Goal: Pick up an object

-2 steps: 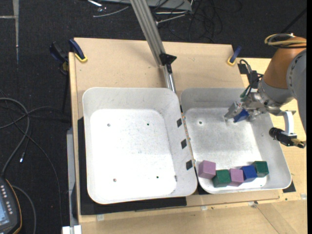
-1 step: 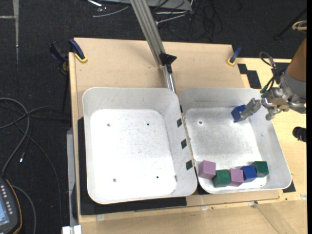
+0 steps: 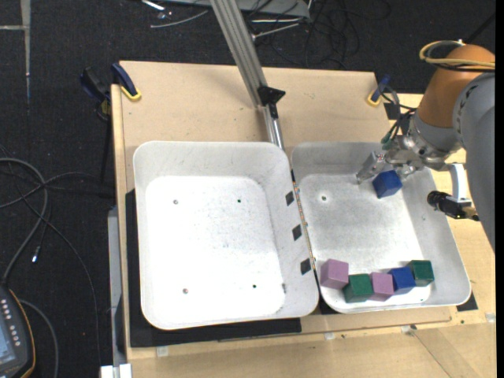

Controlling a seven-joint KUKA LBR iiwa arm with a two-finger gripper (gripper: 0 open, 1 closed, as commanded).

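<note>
Blue cube in the gripper over the right bin.

The gripper (image 3: 383,172) pinched a blue cube (image 3: 387,184) between its fingers near the far edge of the right bin (image 3: 358,235). Along that bin's near edge lay five more cubes: purple (image 3: 335,273), green (image 3: 358,287), purple (image 3: 382,284), blue (image 3: 402,279), green (image 3: 422,272).

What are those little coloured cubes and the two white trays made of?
The cubes look like painted wood or solid plastic: flat matte colour and crisp edges, though the view cannot settle which. The right bin and left bin look like thin moulded plastic, with rounded corners, sloped walls and a scuffed, speckled, dull finish.
</note>
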